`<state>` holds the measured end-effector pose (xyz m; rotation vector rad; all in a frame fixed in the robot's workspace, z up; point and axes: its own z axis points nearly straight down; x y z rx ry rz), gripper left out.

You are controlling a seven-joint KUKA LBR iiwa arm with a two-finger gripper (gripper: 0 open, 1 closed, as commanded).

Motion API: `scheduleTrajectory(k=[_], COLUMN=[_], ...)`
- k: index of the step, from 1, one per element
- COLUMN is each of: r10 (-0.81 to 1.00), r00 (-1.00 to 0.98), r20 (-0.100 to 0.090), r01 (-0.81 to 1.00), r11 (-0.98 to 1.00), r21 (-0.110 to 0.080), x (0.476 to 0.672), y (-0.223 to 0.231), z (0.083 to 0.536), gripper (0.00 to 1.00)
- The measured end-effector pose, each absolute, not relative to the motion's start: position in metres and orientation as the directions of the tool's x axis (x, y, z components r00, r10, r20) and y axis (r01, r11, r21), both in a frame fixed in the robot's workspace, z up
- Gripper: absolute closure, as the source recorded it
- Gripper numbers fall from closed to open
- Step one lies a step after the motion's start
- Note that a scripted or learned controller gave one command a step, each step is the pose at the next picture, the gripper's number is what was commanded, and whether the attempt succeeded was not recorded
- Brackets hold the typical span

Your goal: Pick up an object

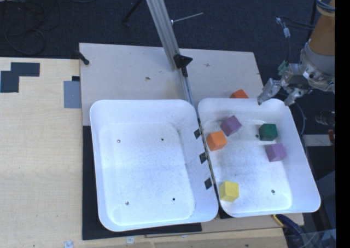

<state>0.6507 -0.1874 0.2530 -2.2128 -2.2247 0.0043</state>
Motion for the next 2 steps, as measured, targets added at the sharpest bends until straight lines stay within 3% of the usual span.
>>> scheduleTrajectory(k=[1,2], r10=[1.0,1.0], r00=[0.001,-0.006], r20=[0.003,0.003], r01=[1.0,1.0], r11=[-0.001,0.006], r21=[-0.01,0.0], x=[0.595,0.624], y=[-0.204,-0.141], z=[0.092,0.09], gripper=[0.0,0.0])
